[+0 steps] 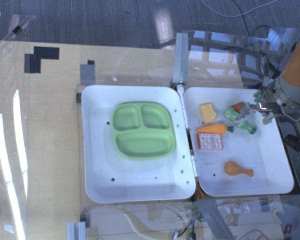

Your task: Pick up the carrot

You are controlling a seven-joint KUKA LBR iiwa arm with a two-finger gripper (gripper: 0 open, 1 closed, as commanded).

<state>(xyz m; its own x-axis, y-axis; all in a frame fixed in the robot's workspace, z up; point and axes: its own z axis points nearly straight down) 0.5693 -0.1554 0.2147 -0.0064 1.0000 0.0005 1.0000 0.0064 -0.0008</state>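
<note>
The carrot (212, 129) is orange with a small green stub at its right end. It lies flat in the right bin (270, 179), near that bin's left side. My gripper (247, 112) hangs over the upper right part of the same bin, up and to the right of the carrot and apart from it. It sits above a cluster of green and red toy pieces (233, 114). The carrot rests on the bin floor, with nothing around it.
A yellow cheese wedge (207, 112) lies just above the carrot, and a red-and-white box (210, 142) lies just below it. A drumstick (237, 169) lies lower in the right bin. A green divided plate (142, 130) is in the left bin (97, 174).
</note>
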